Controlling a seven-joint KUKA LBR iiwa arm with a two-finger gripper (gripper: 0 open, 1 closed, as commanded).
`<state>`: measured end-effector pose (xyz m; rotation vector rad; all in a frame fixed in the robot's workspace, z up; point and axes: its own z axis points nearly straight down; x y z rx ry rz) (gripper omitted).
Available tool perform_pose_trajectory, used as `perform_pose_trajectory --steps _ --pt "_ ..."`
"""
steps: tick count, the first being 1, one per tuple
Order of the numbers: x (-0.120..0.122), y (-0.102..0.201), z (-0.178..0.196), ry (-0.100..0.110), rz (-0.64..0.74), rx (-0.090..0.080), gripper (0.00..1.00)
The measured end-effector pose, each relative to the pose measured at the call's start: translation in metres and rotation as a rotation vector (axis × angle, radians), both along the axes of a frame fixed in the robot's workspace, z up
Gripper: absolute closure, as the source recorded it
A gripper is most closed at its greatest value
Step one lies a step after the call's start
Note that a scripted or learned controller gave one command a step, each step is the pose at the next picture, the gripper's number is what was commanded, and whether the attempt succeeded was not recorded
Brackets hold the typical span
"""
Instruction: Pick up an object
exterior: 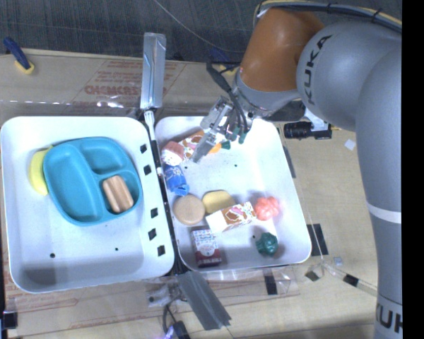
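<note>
Evenly and brightly lit from overhead, with soft shadows only. Mild glare along the rims of the white bins [14,129] and on the orange band [275,44]. Slightly soft focus throughout; small items grainy, labels unreadable.

The gripper [213,138] is blurred; the packet [191,145] beneath it, near the right bin's [286,189] far-left corner, seems half hidden.

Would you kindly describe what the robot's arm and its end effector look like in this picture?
The arm is smooth, rounded grey casing with dark "KUKA" lettering and an orange band above the wrist. Dark cables run along its top. The end effector is a small metallic assembly with slim fingers.
</note>
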<state>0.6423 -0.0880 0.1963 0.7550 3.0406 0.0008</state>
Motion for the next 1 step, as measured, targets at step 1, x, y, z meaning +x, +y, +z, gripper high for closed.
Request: perform_pose_trajectory --steps 1 --pt "-0.0049 0.0008 -0.0618 -0.011 -0.160 0.006 0.00"
